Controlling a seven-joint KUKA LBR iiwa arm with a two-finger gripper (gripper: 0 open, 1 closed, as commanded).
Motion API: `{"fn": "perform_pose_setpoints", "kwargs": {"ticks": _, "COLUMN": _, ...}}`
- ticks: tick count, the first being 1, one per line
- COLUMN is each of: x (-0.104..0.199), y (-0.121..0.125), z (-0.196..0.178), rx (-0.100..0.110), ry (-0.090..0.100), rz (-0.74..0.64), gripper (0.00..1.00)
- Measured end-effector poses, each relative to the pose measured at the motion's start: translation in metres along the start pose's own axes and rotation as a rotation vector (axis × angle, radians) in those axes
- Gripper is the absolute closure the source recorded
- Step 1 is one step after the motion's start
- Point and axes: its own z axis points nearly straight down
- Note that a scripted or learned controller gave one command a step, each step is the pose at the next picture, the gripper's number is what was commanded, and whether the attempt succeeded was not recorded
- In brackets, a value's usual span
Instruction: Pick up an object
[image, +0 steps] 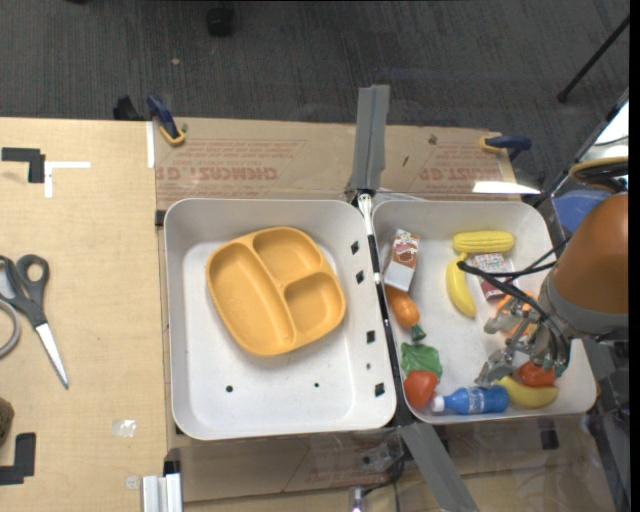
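A pair of scissors (35, 310) lies at the far left of the bench, handles up, blades pointing down and right. The left bin (185, 330) holds an orange divided plate (276, 290), set at a tilt. In the right bin (435, 225), against the left wall, a small red-and-white carton (402, 260) stands above a carrot (405, 310), then a green leafy piece (421, 357) and a red tomato (420, 386). A blue bottle (473, 401) lies along the near wall, long axis left to right, white cap pointing left. Further back, a corn cob (483, 242) lies crosswise, and a banana (459, 290) runs front to back. The gripper (505, 360) hangs low in the near right corner, just above a yellow and red piece (533, 385); whether its fingers are spread or pinched cannot be told
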Motion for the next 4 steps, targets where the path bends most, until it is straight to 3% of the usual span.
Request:
{"fn": "perform_pose_setpoints", "kwargs": {"ticks": 1, "x": -0.009, "y": -0.019, "z": 0.008, "rx": -0.003, "ry": -0.004, "rz": -0.031, "gripper": 0.0}}
{"fn": "perform_pose_setpoints", "kwargs": {"ticks": 2, "x": -0.009, "y": -0.019, "z": 0.0, "rx": -0.001, "ry": 0.001, "rz": -0.036, "gripper": 1.0}}
{"fn": "perform_pose_setpoints", "kwargs": {"ticks": 3, "x": -0.01, "y": -0.018, "z": -0.001, "rx": -0.001, "ry": -0.005, "rz": -0.036, "gripper": 0.0}}
{"fn": "perform_pose_setpoints", "kwargs": {"ticks": 4, "x": -0.011, "y": -0.018, "z": -0.01, "rx": -0.001, "ry": -0.006, "rz": -0.038, "gripper": 1.0}}
